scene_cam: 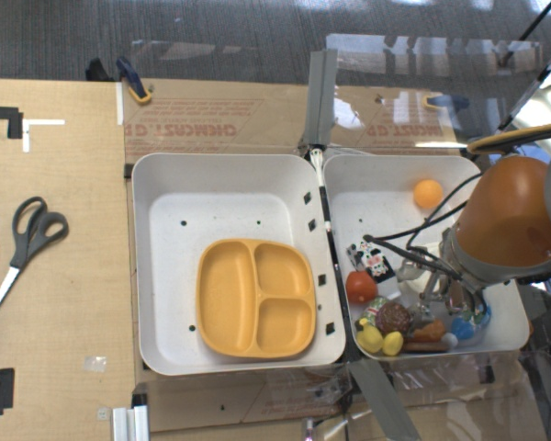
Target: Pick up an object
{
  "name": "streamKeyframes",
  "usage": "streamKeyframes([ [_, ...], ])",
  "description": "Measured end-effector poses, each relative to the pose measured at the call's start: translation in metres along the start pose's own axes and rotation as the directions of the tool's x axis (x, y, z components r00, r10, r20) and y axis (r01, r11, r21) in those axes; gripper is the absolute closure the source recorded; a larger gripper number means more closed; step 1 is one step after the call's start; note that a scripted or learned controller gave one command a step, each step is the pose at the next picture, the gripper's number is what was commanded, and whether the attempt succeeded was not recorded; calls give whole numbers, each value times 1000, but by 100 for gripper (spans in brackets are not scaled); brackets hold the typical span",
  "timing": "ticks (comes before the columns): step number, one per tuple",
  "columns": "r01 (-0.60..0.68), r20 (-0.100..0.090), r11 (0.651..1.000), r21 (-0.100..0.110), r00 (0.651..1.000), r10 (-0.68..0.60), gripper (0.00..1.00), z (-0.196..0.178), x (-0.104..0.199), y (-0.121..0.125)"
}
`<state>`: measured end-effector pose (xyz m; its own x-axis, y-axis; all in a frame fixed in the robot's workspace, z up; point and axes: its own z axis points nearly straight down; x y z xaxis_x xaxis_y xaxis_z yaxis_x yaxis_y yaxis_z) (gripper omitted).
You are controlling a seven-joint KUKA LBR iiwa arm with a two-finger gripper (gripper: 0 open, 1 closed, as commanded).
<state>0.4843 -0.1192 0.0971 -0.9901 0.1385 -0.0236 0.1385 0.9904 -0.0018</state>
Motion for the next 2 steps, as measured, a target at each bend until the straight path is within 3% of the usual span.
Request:
streamKeyframes([
  [1,-186,-18,983,3,982,186,0,-31,-71,-44],
  [2,-174,-17,985,2,985,174,0,7,-162,-40],
])
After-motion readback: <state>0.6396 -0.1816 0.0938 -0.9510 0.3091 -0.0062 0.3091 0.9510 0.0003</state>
